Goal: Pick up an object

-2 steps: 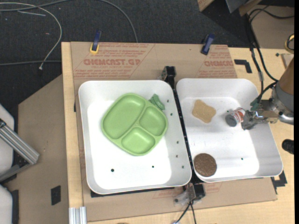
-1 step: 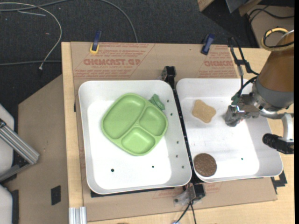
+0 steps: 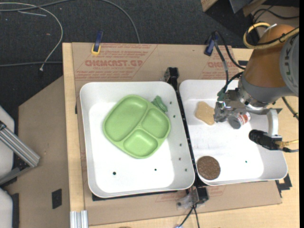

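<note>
Tan, flat sponge-like block (image 3: pixel 205 113) lies in the far left part of the right shallow white bin (image 3: pixel 266 172), with the arm's gripper (image 3: pixel 223 114) lowered just to its right, touching or nearly touching its right edge. A small grey cylinder with a red-and-white end (image 3: pixel 238 120) rests immediately right of the gripper, partly under the wrist. A round brown speckled disc (image 3: pixel 208 167) sits at the near left corner of the same bin, well apart from both. The left shallow white bin (image 3: pixel 90 141) holds a green three-compartment plastic plate (image 3: pixel 137 126) with a small dark green piece (image 3: pixel 160 103) at its far right rim.

Judged from this pose, the step in hand is closing on either the tan block or the cylinder. A sound grasp calls for centring one object between the fingers, descending squarely, and avoiding a push of the block against the bin's left wall. The wrist body hides the fingers' spread: whether they stand wide, narrow, or around anything cannot be told.
</note>
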{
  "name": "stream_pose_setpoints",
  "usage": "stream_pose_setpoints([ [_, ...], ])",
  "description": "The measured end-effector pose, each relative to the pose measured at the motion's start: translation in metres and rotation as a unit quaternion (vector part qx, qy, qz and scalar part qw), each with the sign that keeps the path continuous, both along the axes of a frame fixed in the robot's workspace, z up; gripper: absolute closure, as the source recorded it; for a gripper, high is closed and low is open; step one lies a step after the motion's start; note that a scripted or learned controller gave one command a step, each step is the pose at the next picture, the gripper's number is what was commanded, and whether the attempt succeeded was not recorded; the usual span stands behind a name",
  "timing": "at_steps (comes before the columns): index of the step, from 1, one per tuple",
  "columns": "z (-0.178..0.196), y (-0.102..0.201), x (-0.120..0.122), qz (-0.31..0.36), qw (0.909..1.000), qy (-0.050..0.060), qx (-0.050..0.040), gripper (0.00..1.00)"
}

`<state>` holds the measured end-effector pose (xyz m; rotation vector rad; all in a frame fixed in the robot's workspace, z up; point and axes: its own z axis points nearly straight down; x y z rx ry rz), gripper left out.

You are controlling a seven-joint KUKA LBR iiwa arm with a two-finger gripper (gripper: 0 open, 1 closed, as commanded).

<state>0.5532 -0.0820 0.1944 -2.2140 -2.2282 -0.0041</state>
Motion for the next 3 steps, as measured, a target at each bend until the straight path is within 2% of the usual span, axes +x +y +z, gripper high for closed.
stream_pose_setpoints([
  [1,-0.002,0.047,0.02,0.0,1.0,0.0,-0.0001,1.0],
  [3,0.009,0.159,0.061,0.0,1.0,-0.001,0.0004,1.0],
])
